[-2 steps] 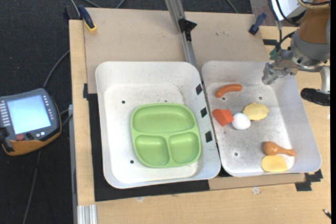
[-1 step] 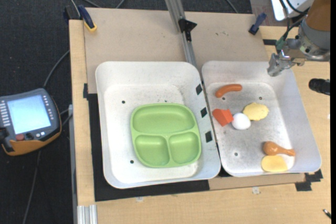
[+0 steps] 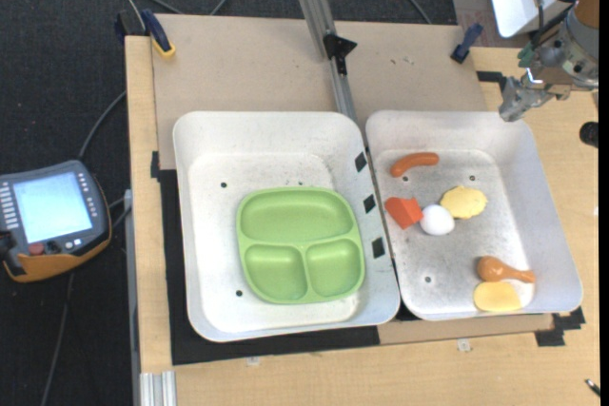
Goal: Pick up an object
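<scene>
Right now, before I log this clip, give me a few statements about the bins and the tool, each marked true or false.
1. The green three-compartment plastic plate lies in the left white bin. True.
2. The white egg-shaped ball touches the orange-red block. True.
3. The tool is down among the toys. False: it sits at the right white bin's far right corner.
4. The orange sausage-shaped toy lies on the plate. False: it lies in the right bin.

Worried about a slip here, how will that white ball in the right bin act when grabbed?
The white ball looks round and smooth, so it will likely roll if nudged. It touches the orange block, which may stop it rolling left.
</scene>
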You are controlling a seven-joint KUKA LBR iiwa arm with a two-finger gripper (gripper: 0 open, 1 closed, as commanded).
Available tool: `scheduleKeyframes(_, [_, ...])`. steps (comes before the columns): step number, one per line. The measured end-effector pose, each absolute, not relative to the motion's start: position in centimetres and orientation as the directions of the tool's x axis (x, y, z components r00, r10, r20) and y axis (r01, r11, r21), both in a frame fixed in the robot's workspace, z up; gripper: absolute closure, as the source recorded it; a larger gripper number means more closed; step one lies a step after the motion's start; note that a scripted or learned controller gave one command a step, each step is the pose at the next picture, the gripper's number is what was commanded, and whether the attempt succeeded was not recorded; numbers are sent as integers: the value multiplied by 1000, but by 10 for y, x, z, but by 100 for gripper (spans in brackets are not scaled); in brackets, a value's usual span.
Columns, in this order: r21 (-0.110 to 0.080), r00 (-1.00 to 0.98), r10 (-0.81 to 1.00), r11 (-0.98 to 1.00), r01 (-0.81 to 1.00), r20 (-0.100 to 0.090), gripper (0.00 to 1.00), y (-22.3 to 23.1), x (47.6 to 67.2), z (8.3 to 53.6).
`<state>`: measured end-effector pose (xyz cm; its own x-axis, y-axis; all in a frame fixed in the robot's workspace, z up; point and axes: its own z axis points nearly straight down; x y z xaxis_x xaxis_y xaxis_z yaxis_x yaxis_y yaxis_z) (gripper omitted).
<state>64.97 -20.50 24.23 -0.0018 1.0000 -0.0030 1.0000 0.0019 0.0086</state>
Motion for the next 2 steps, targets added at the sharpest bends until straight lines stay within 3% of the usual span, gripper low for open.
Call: scheduleKeyframes(2, [-3,-4,1000,4,1000,3,100,-115,594,231])
